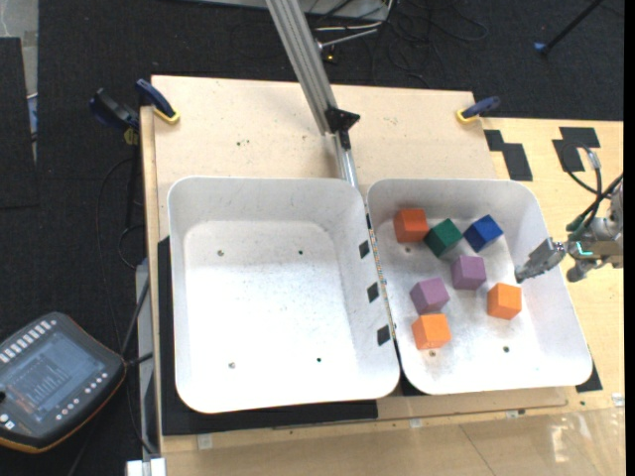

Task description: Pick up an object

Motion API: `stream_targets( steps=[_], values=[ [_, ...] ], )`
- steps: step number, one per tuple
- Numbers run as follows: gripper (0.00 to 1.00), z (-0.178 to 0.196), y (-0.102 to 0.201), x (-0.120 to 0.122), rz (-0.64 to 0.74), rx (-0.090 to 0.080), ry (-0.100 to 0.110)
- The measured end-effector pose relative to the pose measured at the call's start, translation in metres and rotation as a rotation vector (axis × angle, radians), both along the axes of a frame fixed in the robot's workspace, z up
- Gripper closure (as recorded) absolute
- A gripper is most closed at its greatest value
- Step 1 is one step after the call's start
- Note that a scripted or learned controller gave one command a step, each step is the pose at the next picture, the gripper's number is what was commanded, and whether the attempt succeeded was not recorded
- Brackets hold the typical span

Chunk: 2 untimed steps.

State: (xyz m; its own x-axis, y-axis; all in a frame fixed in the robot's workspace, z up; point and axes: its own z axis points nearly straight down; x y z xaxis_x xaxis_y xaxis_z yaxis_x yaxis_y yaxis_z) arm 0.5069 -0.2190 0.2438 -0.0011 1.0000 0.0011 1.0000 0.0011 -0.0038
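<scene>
Hand (541, 259) over right bin's (556, 350) rim, grip too blurred to tell, seemingly holding nothing, near orange cube (504, 300).

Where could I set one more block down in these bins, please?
The left bin has bare floor wall to wall. In the right bin, the near strip below the orange cubes is free; its middle and far end are crowded with seven cubes.

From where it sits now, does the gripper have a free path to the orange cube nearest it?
Probably yes. The gripper hangs over the right bin, just above the orange cube, with bare bin floor between them. The nearest purple cube sits apart.
</scene>
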Motion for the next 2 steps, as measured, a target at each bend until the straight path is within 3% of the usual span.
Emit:
stream_targets(
  steps=[1, 2],
  values=[
    [0.0, 0.002, 0.0, 0.001, 0.0, -0.001, -0.004],
    [0.0, -0.044, 0.001, -0.006, -0.002, 0.0, 0.0]
  ],
)
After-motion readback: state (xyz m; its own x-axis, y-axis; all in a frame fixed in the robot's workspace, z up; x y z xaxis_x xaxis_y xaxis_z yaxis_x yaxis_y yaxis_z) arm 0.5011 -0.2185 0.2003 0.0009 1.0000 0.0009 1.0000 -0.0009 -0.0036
